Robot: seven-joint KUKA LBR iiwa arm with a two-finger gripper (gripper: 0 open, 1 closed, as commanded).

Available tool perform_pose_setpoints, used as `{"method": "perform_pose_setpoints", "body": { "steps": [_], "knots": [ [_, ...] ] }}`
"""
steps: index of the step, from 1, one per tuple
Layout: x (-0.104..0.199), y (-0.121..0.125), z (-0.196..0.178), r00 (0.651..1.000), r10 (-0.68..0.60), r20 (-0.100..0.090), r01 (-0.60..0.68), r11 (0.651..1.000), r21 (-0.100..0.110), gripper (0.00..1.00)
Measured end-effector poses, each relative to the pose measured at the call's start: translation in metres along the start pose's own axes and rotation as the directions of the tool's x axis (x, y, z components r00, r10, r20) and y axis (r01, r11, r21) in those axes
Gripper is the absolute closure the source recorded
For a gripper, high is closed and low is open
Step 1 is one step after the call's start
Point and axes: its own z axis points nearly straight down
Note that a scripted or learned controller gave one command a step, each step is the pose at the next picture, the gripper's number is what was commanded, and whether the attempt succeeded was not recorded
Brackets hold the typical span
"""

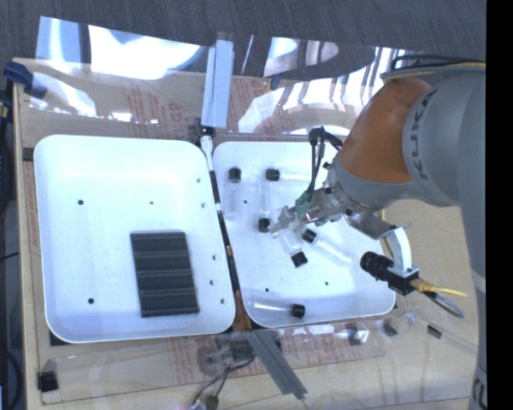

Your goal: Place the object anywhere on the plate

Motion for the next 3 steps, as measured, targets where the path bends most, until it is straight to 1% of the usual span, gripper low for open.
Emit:
{"method": "perform_pose_setpoints", "body": {
  "steps": [1, 2, 3],
  "knots": [
    [0.068, 0.059, -0.02, 1.0, 0.0, 0.001, 0.001, 1.0, -0.001, 1.0],
    [0.133, 0.123, -0.032, 1.0, -0.024, 0.002, 0.024, 1.0, 0.0, 1.0],
    [0.18, 0.02, 0.008, 0.995, 0.103, 0.003, -0.103, 0.995, 0.004, 1.0]
  ]
}}
